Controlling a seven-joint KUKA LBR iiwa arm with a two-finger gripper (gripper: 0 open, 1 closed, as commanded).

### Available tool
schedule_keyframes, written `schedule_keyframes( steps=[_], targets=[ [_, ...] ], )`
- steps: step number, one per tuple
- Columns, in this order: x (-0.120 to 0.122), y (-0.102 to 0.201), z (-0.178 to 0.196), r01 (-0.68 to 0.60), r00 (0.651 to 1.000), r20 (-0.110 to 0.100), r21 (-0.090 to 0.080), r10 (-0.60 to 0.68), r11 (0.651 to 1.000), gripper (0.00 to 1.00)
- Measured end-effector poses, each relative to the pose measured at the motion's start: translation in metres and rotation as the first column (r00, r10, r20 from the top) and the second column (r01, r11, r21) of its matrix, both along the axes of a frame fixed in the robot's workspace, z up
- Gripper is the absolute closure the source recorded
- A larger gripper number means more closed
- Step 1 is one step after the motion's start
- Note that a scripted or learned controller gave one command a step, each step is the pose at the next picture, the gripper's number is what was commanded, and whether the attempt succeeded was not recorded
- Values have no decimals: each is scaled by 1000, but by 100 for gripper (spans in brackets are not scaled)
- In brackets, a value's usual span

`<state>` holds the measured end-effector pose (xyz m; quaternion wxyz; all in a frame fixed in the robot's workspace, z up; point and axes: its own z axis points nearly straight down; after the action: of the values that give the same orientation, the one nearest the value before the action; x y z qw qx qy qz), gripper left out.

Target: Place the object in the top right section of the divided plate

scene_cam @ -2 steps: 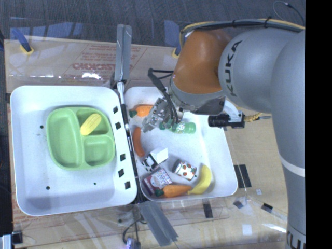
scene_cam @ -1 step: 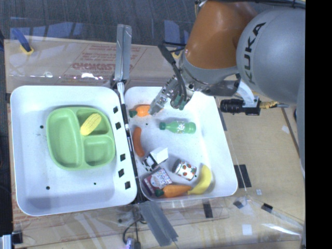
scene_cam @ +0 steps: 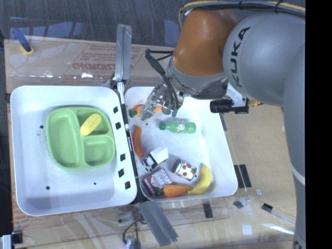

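In the camera view, the green divided plate [scene_cam: 78,137] sits in the left bin [scene_cam: 31,191] with a yellow corn cob [scene_cam: 91,123] already in its top right section, so the placement looks done. The gripper [scene_cam: 158,105] hangs over the upper left of the right bin [scene_cam: 220,154], above scattered toys such as a green bottle [scene_cam: 178,126]; whether its fingers are spread or closed cannot be told.

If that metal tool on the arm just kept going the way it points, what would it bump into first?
Probably the small orange item at the top left corner of the right bin; the tool points down and left at it. Height above it is unclear from this slanted view.
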<state>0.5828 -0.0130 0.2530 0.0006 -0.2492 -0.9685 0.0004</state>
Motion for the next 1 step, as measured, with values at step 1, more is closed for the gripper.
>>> schedule_keyframes(
  steps=[1],
  targets=[
    [1, 1, 10, -4, 1000, 1, 0, 4, 1000, 100]
  ],
)
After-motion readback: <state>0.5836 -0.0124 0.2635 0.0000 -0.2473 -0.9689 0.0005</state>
